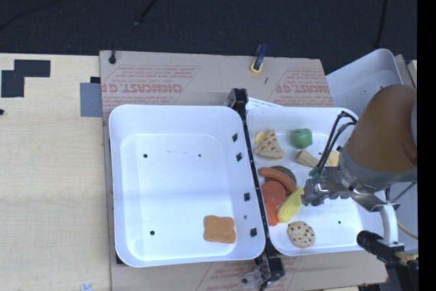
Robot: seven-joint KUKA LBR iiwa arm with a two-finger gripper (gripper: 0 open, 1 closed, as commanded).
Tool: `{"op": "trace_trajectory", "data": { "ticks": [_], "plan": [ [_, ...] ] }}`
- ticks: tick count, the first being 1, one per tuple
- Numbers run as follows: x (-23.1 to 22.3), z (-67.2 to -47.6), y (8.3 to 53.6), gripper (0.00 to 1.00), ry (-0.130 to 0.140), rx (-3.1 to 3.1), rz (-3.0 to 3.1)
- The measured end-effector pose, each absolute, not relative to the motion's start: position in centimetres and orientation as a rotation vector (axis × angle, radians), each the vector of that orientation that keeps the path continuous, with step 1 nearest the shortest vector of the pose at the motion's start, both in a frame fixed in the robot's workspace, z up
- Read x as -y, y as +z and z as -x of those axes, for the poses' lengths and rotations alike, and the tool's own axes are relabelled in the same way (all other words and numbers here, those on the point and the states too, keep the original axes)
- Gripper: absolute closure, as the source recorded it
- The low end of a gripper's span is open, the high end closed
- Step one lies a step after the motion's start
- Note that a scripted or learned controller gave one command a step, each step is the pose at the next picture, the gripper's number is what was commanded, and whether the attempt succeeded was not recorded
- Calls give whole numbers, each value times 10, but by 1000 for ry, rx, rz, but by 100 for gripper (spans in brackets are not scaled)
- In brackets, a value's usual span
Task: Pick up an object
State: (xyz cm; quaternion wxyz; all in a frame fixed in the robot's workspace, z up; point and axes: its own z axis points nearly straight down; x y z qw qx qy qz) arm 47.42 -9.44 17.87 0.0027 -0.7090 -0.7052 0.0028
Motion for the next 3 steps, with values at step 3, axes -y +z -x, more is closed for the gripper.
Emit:
{"op": "trace_trajectory", "data": {
  "ticks": [3],
  "plan": [
    [176, -556, 451, 100, -14, 2236, 2229]
  ]
}}
